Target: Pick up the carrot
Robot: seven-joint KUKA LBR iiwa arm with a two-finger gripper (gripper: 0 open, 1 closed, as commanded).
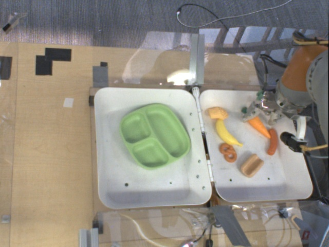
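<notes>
Two shallow white bins: the left bin (pixel 108 189) bears a glossy green three-compartment plate (pixel 154 135); the right bin (pixel 288 189) contains a tapered orange carrot (pixel 259 127), curved yellow banana (pixel 226 133), red sausage (pixel 272 142), pretzel (pixel 229 152) and bread roll (pixel 251 165). The metallic gripper (pixel 263 110) sits at the carrot's upper end; its finger state cannot be determined.

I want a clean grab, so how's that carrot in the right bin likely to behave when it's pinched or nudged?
The carrot looks like smooth toy plastic, so probably stiff, light and a bit slippery. Its round, tapered shape may roll or pivot if nudged. The end effector sits at its thick end, where a pinch might squeeze it out sideways.
</notes>
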